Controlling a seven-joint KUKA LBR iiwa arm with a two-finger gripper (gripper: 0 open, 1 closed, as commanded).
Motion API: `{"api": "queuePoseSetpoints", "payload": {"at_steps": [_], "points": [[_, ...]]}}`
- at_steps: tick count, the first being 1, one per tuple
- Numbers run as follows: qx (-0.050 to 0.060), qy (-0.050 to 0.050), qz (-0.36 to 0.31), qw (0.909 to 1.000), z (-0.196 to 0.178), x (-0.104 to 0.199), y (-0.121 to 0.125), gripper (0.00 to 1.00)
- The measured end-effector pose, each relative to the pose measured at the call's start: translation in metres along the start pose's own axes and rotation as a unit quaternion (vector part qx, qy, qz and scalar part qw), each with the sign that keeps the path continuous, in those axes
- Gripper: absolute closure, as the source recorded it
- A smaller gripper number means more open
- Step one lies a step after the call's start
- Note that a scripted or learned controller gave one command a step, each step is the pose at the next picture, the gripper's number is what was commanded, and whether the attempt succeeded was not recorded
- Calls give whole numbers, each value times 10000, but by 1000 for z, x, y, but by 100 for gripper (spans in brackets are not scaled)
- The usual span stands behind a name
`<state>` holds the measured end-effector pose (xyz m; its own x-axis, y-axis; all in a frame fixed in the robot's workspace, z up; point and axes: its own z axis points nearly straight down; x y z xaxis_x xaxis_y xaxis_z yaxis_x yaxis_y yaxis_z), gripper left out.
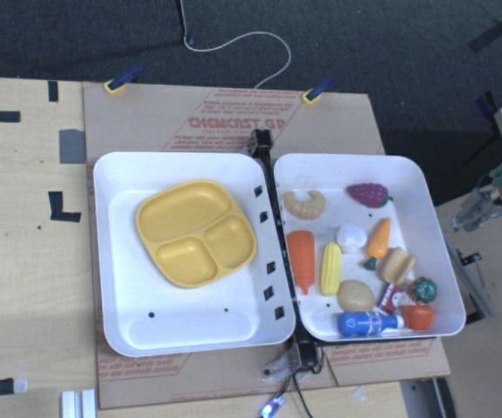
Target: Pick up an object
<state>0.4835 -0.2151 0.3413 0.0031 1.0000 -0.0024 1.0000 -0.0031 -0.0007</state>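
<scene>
White plastic forms both bins on the counter, and every candidate for the pick lies in the right bin (408,171); the left bin (116,181) carries a yellow divided plate (197,232). A blurred grey shape just outside the right bin's right rim looks like the tool (480,205), too smeared to tell whether it is open or closed, and nothing can be seen held in it. From there all the toys lie to the left, across the rim. Nearest that side are a small orange carrot (378,236), a tan roll (396,265) and a red piece (418,317), packed close together with a blue bottle (369,323) at the near wall. The purple grapes (369,194) sit apart in the far part of the bin, with bare floor around them. The large carrot (301,259) and the yellow corn (330,268) lie side by side toward the left wall, long axes running near to far, so a grasp would probably close across them from left and right.
</scene>
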Motion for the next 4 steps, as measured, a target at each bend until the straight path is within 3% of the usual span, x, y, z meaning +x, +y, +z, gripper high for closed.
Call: {"api": "queuePoseSetpoints", "payload": {"at_steps": [1,2,3,4], "points": [[19,13,-13,10000,44,-9,0,100],[-10,13,-40,10000,10,33,1,100],[20,9,3,10000,55,-11,-1,100],[-8,14,-36,10000,33,22,1,100]]}}
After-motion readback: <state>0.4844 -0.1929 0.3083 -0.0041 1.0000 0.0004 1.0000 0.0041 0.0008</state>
